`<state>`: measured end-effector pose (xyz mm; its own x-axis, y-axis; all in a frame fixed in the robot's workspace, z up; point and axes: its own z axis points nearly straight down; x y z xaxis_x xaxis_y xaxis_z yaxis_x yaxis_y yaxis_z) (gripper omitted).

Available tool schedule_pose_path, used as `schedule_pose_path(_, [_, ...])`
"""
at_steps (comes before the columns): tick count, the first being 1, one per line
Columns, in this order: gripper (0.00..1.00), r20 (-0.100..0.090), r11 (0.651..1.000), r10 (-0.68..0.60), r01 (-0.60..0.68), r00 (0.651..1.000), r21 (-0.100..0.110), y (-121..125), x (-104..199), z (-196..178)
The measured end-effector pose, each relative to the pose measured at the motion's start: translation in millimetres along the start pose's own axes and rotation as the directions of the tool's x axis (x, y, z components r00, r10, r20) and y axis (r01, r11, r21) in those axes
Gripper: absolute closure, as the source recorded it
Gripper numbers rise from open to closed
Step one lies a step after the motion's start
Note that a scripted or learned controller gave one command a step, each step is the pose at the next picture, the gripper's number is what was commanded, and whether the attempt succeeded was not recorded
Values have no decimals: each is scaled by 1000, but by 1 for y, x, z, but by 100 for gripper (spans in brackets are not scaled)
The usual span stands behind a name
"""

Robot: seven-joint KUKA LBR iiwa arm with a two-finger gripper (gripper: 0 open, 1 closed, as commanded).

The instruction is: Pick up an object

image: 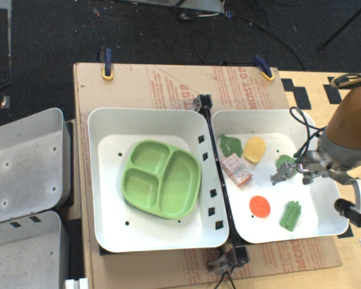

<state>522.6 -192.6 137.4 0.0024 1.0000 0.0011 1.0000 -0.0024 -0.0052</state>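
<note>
Right bin [325, 224] holds loose toy food, gripper [283, 174] low among it beside a green piece [284, 161], finger state unclear, nothing visibly lifted yet.

The right bin [325, 224] holds 5 small items. A yellow lump [254, 149] lies near the back, with a dark green leafy piece [231, 144] just left of it. A red-and-white carton [236, 169] lies tilted below them. An orange-red disc [260, 206] lies flat toward the front, and a green ridged piece [290, 215] lies to its right.
</note>
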Motion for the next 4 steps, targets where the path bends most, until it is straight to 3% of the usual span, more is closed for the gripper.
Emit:
schedule_pose_path(1, [0, 0, 1000, -1, 1, 1000, -1, 0, 1, 48])
schedule_pose_path(2, [100, 1, 1000, 0, 0, 1000, -4, 0, 0, 36])
schedule_pose_path(4, [100, 4, 1000, -5, 5, 1000, -13, 5, 4, -90])
